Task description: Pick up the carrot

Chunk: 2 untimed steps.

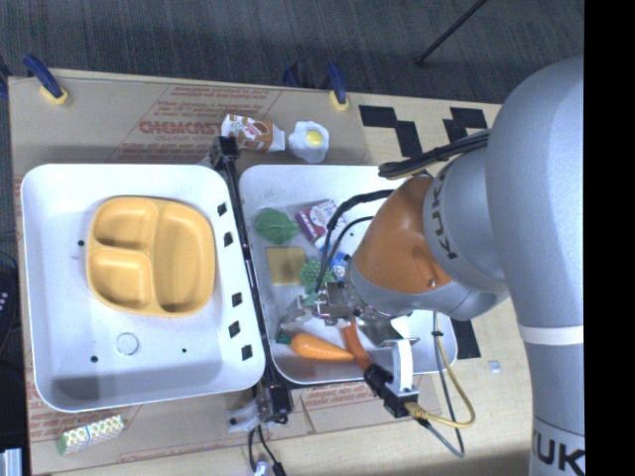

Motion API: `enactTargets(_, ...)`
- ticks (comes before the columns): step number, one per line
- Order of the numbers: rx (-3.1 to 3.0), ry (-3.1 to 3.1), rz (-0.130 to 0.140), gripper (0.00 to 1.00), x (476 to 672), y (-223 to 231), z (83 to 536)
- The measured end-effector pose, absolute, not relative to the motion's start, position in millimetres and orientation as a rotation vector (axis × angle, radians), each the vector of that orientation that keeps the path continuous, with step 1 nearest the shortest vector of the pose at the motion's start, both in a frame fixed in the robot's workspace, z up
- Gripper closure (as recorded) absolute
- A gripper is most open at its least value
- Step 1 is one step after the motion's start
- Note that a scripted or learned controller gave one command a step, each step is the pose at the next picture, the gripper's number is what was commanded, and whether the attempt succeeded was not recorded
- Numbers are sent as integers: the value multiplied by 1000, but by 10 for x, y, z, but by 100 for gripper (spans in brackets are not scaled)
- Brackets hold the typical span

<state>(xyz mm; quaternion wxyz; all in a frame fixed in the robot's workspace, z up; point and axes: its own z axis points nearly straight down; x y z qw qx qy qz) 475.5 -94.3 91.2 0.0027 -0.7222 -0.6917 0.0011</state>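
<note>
Arm [526, 216] dominates the right of the frame, grey links and orange band bent down over the right bin [260, 266]. Left bin [40, 266] holds a yellow divided plate [151, 254]. Right bin is crowded: green leaf-shaped item [276, 226], yellow block [285, 264], a pink-and-white packet [317, 216], all toward its far half.

Carrot [319, 346] lies on its side at the near edge of the right bin, close to the front wall. A second orange piece [354, 339] sits just beside it on the right; probably another toy vegetable, view too cluttered to be sure.

Gripper [319, 308] hangs low, just above and behind the carrot. Wrist and cables mask the fingers; cannot tell whether they are spread or closed. Nothing visibly held.

Risks from here: carrot near the wall, so a finger may strike the rim. Neighbouring orange piece may be pinched instead. Rounded, tapered body could roll or squirt out of the grip.
</note>
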Motion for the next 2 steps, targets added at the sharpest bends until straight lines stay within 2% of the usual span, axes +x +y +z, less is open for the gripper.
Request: enactTargets(2, -2265, -2169, 4, 0, 4755, -943, 912)
